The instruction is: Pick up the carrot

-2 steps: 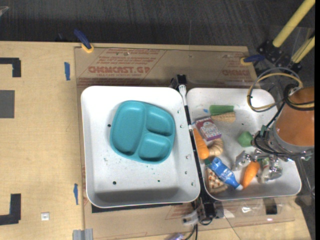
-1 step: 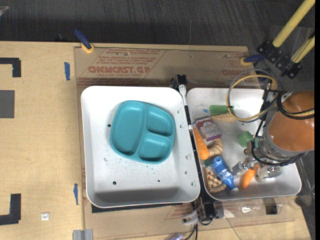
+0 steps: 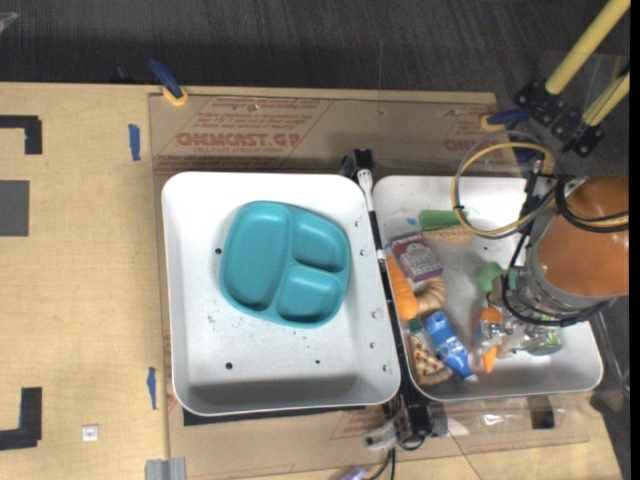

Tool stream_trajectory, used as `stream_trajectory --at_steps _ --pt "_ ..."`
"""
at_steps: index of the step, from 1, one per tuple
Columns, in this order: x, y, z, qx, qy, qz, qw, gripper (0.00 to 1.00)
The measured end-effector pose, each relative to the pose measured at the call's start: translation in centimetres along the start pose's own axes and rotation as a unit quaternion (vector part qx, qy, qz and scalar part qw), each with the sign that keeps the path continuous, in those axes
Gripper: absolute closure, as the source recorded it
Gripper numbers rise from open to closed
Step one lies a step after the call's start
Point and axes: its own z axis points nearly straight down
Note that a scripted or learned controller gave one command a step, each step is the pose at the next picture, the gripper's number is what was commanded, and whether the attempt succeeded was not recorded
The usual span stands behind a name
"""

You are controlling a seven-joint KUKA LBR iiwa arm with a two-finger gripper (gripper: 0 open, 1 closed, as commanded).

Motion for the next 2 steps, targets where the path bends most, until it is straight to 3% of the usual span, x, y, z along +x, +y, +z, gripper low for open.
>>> stream_trajectory --at_steps 1,2 --pt "-0.3 -0.2 -1.0 0.003 -0.003 0.001 1.0 1.0" --pt "1.5 0.0 1.1 -0.005 -0.001 -0.177 0.9842 1.0"
